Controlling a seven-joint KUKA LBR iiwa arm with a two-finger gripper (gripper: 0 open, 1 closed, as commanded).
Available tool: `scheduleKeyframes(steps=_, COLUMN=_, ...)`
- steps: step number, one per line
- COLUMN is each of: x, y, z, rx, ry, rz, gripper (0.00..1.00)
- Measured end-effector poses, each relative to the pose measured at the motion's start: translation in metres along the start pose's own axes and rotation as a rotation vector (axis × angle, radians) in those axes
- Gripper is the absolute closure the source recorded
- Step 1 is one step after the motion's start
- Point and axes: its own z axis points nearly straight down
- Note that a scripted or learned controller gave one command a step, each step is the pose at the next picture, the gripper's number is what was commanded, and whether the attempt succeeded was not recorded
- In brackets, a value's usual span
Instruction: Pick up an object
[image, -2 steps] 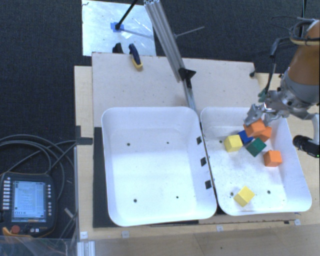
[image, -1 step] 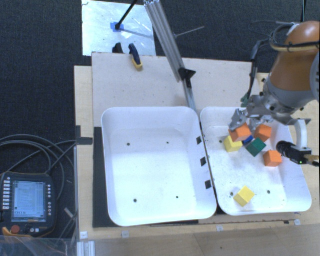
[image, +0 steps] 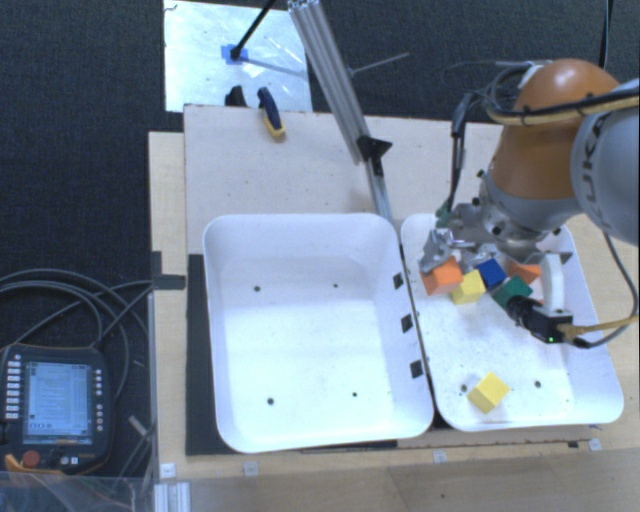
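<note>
The right bin holds a cluster of small blocks near its back: an orange block, a yellow block, a blue block, a green block and an orange-red piece. Another yellow block lies alone toward the front. My gripper hangs low over the back left of the cluster, just above the orange block. The wrist hides its fingertips.
The left bin sits beside the right one. A metal pole slants over the bench behind the bins. A blue and yellow tool lies at the back. A teach pendant with cables rests at far left.
</note>
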Motion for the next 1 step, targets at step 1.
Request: scheduleKeyframes(steps=1, x=0.0615, y=-0.0119, z=0.0001, rx=0.0, ry=0.0, rz=-0.002, gripper=1.0)
